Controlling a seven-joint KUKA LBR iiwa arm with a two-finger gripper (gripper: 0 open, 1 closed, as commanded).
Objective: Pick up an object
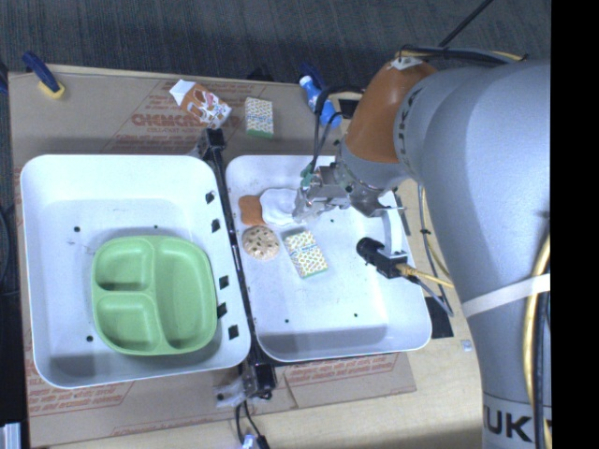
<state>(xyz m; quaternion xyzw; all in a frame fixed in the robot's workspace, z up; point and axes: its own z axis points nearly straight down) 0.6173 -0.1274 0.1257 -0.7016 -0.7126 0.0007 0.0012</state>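
Note:
My gripper [304, 204] hangs over the back of the right bin [374, 330], right above a white object [276, 206]. Whether anything sits between its fingers cannot be made out. An orange piece [249, 210] lies just left of the white object. A round cookie [261, 242] sits in front of that. A small patterned packet [305, 253] lies just below the gripper, tilted.
The left bin [56, 195] holds a green divided plate [154, 295]. Behind the bins, on the cardboard, lie a wrapped snack [200, 104] and a small patterned packet [259, 117]. Blue clips [316, 94] sit at the back edge. My large arm covers the right side.

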